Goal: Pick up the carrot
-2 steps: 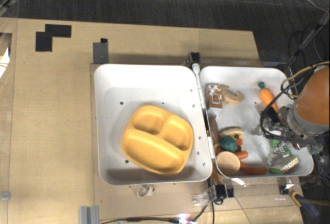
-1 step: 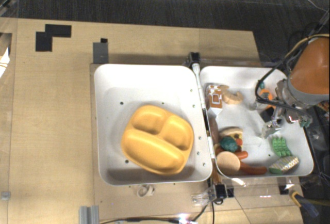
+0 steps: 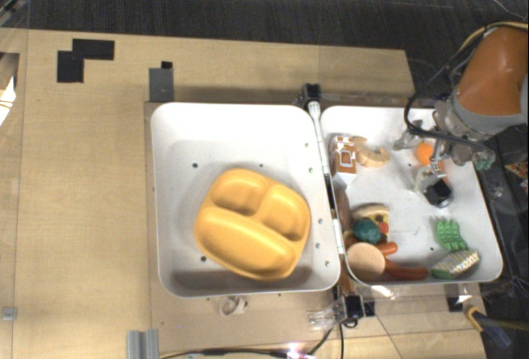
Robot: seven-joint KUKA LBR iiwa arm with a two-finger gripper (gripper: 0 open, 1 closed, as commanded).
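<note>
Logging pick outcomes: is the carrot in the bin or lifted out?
Cannot tell for sure. An orange piece, likely the carrot, sits at the gripper above the right bin; whether it is lifted is unclear.

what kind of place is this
Probably a robot lab's grasping test bench: two white bins fixed to a wooden bench, toy foods to pick, and a robot arm reaching in.

2 shallow white bins side by side on a wooden bench [image 3: 83, 208]. Left bin [image 3: 178, 150]: 1 large yellow bread-shaped lump [image 3: 250, 222]. Right bin [image 3: 388, 184]: toy food crowded along the near and left walls, a green piece [image 3: 447, 232] near the right. Gripper [image 3: 436, 175] low over the far right part of that bin, a small orange thing [image 3: 424, 152], perhaps the carrot, just beside it. Grey arm [image 3: 489, 84] entering from the right.
</note>
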